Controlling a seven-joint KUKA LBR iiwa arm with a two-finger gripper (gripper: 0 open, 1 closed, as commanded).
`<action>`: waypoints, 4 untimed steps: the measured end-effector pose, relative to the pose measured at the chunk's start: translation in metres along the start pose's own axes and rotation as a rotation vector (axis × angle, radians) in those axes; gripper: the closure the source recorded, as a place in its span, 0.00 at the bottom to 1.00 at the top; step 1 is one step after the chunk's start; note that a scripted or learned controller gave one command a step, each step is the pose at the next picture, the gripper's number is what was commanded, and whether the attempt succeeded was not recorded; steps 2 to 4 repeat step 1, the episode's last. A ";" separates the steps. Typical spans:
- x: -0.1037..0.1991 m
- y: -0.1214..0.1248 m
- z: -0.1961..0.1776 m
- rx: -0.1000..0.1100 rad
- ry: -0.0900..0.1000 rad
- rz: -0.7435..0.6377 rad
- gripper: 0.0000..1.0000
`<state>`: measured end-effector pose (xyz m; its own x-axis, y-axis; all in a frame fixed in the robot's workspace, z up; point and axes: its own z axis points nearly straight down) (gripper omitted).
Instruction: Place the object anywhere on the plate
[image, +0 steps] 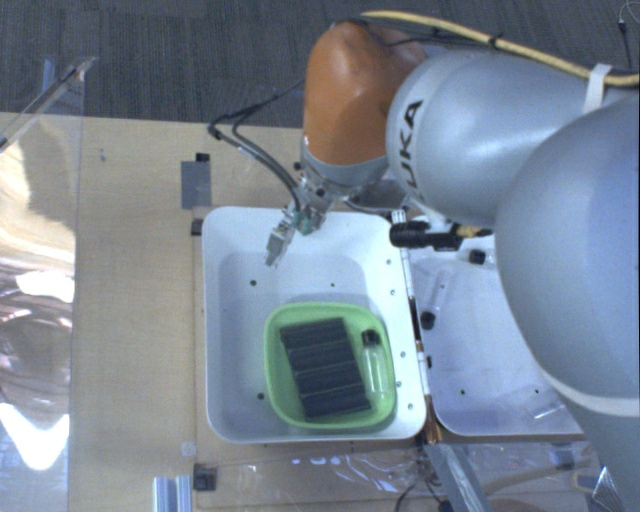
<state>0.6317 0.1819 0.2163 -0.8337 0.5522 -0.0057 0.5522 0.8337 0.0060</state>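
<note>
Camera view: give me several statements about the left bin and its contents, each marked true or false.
1. The green plate sits in the left bin. True.
2. A dark ridged block lies on the plate. True.
3. The claw is pressing down on the block. False: it hangs over the bin's far end, apart from the plate.
4. The plate is red. False: it is green.
5. A small clear bottle lies beside the block, on the plate. True.
</note>
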 end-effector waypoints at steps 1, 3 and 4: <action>0.012 0.058 0.033 -0.002 0.000 -0.024 0.00; 0.012 0.058 0.033 -0.002 0.000 -0.024 0.00; 0.012 0.058 0.033 -0.002 0.000 -0.024 0.00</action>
